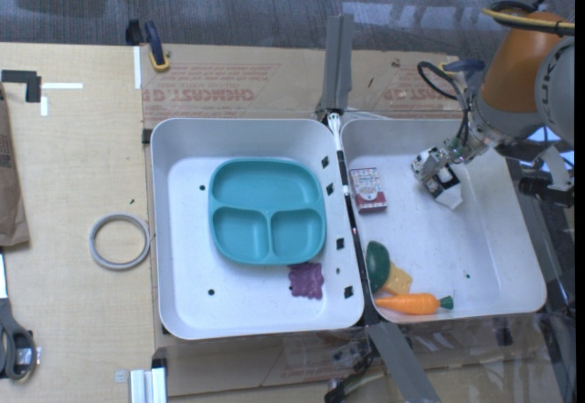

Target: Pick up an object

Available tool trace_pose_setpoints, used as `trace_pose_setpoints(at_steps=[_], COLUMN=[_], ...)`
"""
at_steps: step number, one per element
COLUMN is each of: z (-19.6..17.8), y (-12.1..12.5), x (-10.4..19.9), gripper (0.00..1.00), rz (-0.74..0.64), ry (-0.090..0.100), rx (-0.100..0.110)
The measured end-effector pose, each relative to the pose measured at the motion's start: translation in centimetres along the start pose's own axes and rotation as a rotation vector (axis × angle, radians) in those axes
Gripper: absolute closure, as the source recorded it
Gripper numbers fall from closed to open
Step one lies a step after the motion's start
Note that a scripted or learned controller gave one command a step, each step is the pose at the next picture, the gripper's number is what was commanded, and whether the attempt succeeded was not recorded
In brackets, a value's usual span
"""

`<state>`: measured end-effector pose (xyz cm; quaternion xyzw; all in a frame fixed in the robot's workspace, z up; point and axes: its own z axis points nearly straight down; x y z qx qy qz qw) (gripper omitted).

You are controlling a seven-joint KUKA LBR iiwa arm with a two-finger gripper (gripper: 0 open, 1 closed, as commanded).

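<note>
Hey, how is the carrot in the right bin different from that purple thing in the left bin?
The carrot is orange with a green tip, while the purple thing is one colour throughout. The carrot is long and tapered, lying sideways; the purple thing is squat and lumpy-edged. The carrot lies by the right bin's near wall, the purple thing just below the teal tray. Both look like small toy foods.

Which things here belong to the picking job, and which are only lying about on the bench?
For the job: gripper; small box, green piece, yellow piece, carrot; teal tray, purple piece.

Lying about: tape ring, clamp, scissors.
</note>
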<state>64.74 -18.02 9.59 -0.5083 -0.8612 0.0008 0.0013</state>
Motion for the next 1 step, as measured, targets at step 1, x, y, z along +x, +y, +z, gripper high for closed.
trace_pose_setpoints(at_steps=[1], z=[-10.98], y=[3.16], x=[3.31], gripper=[1.00], rz=[0.268], ry=[-0.001], rx=[0.001])
